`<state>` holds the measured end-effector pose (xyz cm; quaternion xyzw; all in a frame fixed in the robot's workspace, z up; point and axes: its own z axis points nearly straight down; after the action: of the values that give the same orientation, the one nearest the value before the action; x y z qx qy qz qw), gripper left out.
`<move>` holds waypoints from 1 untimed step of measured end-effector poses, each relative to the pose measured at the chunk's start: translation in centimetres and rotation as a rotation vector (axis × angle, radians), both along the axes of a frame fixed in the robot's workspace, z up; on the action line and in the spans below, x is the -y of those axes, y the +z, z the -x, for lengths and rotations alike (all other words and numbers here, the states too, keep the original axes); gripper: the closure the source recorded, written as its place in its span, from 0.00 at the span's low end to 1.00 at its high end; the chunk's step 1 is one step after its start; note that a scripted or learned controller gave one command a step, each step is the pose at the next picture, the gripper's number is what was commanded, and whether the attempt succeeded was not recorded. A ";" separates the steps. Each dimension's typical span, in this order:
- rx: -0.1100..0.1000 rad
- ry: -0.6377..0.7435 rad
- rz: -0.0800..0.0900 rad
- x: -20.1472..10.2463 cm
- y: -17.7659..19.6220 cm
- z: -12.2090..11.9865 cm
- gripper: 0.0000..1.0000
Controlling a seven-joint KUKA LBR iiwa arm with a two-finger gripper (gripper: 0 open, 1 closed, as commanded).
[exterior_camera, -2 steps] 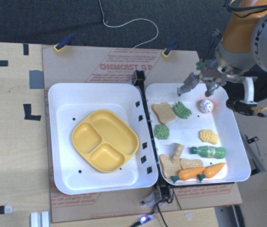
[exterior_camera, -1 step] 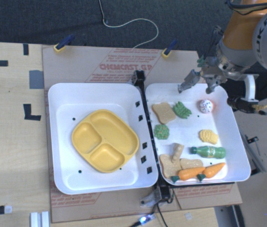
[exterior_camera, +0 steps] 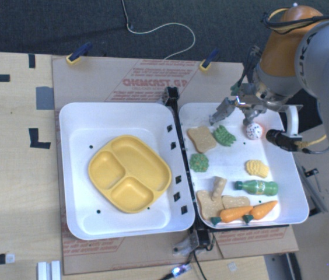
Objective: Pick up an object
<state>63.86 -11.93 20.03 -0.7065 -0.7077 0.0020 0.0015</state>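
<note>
While nothing is sitting between them, the jaws (exterior_camera: 235,111) are hanging spread open over the right bin (exterior_camera: 296,174) at its twelve o'clock end, so the pick is looking unstarted. The nearest candidates are lying in that bin: a bumpy green leafy toy (exterior_camera: 224,136) at six o'clock of the jaws and a small white speckled ball (exterior_camera: 254,131) at four.

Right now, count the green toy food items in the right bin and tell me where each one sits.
3. A leafy green toy vegetable near the bin's far side, a round green toy broccoli by the left wall, and a green plastic bottle lying above the orange toy carrot. More may be hidden.
</note>
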 end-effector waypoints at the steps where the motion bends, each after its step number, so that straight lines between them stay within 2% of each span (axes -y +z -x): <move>1: 0.000 0.000 0.001 0.5 -5.0 -0.7 0.00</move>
<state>64.57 -12.46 14.99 -0.7066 -0.7077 0.0021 0.0013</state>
